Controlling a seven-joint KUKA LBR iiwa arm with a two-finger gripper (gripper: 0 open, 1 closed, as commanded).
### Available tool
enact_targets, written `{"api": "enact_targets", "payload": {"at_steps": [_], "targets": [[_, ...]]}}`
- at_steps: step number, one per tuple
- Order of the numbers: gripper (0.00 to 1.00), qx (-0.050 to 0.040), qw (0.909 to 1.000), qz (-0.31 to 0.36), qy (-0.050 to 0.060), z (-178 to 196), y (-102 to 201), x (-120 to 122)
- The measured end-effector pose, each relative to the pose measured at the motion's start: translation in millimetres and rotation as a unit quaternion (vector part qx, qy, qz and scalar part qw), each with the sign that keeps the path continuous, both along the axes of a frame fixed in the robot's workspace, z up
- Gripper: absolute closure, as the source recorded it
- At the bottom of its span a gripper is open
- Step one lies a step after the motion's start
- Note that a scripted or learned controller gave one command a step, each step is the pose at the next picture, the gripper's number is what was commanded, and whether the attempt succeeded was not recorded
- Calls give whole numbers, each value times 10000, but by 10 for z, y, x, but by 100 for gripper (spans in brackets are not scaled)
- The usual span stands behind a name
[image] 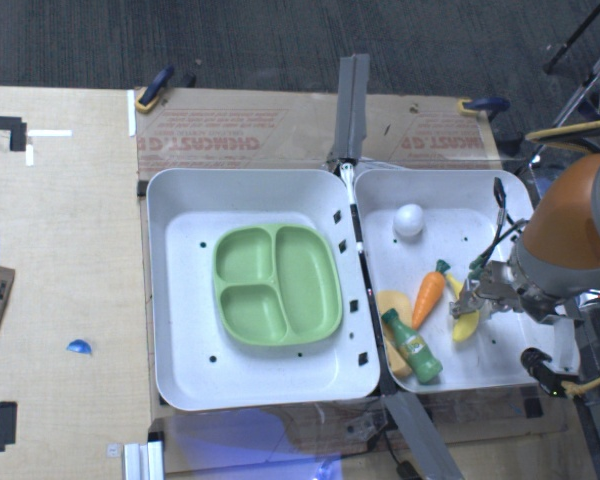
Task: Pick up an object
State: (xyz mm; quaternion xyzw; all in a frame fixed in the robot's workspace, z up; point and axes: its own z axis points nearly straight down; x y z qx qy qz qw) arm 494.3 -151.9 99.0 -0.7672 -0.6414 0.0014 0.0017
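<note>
While the yellow banana-like piece [464, 324] lies in the right bin [450, 190] just right of the toy carrot [429, 295] and green bottle [413, 345], the gripper [477, 295] hangs right over it, fingers too blurred to tell, and red mirrored lettering on the far cardboard [215, 133] stays unreadable.

The left bin [170, 268] is largely taken up by a green divided plate [278, 285], leaving only a margin of bare floor along its walls. The right bin [450, 193] is crowded low down — a toy carrot [429, 295], a green bottle [413, 345] and yellow pieces [464, 324] lie close together beside the gripper [477, 293]. A white ball [409, 219] sits apart near the back, with open floor around it.
</note>
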Motion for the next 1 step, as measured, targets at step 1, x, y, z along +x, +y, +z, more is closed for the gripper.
{"api": "enact_targets", "payload": {"at_steps": [1], "targets": [[100,-6,10000,86,-14,919,726,312]]}}
